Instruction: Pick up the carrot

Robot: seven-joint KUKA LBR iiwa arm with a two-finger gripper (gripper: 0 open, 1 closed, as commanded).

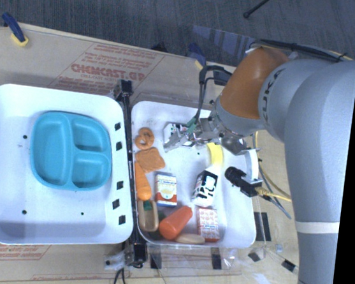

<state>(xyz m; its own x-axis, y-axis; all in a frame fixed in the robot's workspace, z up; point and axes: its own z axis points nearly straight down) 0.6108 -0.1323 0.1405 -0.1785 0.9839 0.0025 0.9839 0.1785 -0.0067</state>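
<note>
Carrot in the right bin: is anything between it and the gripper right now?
Nothing covers the carrot, which lies along the right bin's left wall. The gripper hovers toward the bin's far end. Between them lie a pretzel and a toast slice, and a small carton sits close beside the carrot.

Dark grey carpet floor point(117, 2) beyond; brown cardboard sheet point(110, 65) covers the bench top.
</note>
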